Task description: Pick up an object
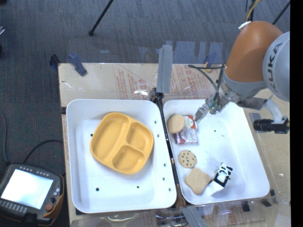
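Bench (109, 79) of pale board, bearing two shallow white plastic bins side by side.

Left bin (78, 183): one yellow plastic divided plate (122, 142) with three compartments, lying flat near the middle, slightly turned.

Right bin (246, 164): five items, all toward the left and lower part.
- Round tan bun-shaped toy (175, 124) at upper left, resting partly over a red and white printed packet (189, 135).
- Round chocolate-chip cookie toy (187, 159) below the packet, apart from it.
- Tan toast-shaped slice (197, 180) near the lower edge, just beside the cookie.
- Small black and white carton-like object (222, 175) just right of the slice, tilted; touching or not, cannot tell.

Grey arm with large orange joint (253, 51) entering from the right, over the upper part of the right bin.

Gripper (202, 112) angled down and left, tip just beside the upper right corner of the packet and near the bun. Contact with either: cannot tell. Opening of the tool: cannot tell, too small and seen end-on. Nothing seen held.

All candidate objects lying on the bin floor, none lifted.

Handheld control pendant (31, 190) with lit screen on the floor at lower left.
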{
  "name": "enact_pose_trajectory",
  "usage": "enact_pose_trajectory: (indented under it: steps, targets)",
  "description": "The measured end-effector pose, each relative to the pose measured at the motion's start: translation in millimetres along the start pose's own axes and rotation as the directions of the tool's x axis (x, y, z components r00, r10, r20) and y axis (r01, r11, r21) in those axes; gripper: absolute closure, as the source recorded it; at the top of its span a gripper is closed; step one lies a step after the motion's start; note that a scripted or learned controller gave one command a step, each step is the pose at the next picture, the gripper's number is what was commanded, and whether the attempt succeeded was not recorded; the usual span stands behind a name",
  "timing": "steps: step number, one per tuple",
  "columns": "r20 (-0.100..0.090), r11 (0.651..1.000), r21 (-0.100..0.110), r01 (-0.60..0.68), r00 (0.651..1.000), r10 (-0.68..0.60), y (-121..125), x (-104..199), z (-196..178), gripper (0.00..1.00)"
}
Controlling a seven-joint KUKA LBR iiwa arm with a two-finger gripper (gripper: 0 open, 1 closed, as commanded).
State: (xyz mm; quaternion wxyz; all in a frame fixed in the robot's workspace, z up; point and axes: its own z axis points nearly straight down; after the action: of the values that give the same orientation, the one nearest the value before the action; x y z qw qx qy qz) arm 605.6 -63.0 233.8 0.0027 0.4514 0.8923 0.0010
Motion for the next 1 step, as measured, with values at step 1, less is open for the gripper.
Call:
enact_pose_trajectory:
  steps: [1]
  targets:
    - [-0.005,0.998,0.008,-0.070,0.998,0.070,-75.3,-36.9,20.4,1.00]
